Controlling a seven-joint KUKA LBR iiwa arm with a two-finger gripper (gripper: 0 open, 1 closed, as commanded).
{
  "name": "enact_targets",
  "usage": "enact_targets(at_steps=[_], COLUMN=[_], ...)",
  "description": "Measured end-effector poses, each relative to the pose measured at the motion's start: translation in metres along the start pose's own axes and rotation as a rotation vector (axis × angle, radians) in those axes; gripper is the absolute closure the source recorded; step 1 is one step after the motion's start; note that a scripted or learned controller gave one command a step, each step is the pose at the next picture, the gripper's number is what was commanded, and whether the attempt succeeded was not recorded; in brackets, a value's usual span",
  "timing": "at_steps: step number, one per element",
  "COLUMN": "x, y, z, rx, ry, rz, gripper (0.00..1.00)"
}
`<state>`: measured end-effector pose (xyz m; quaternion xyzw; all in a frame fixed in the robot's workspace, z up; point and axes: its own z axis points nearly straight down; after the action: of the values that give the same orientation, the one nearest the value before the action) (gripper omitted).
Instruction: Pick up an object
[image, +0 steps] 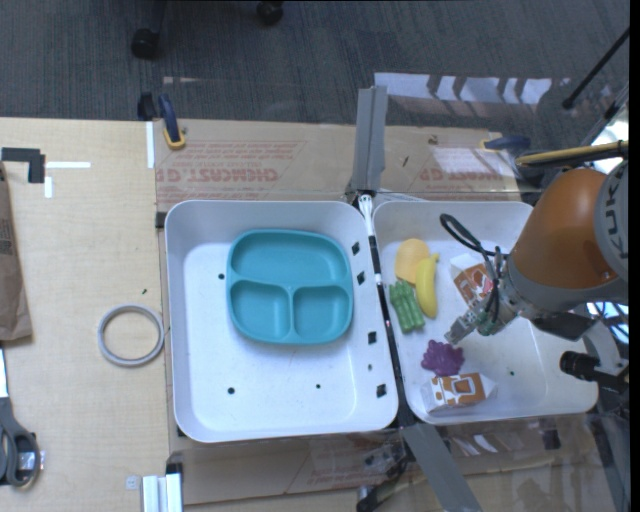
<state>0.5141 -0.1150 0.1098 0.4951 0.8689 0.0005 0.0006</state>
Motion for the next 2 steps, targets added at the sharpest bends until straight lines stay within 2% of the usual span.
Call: enact_targets(at_steps=[1, 2], x=[0.02, 0.024], y=[-0.009, 0.05], z=[0.017, -0.082], rx=[0.0, 0.001], ry=[-0.001, -0.001], rz=[-0.184, -0.053], gripper=[1.0, 1.0])
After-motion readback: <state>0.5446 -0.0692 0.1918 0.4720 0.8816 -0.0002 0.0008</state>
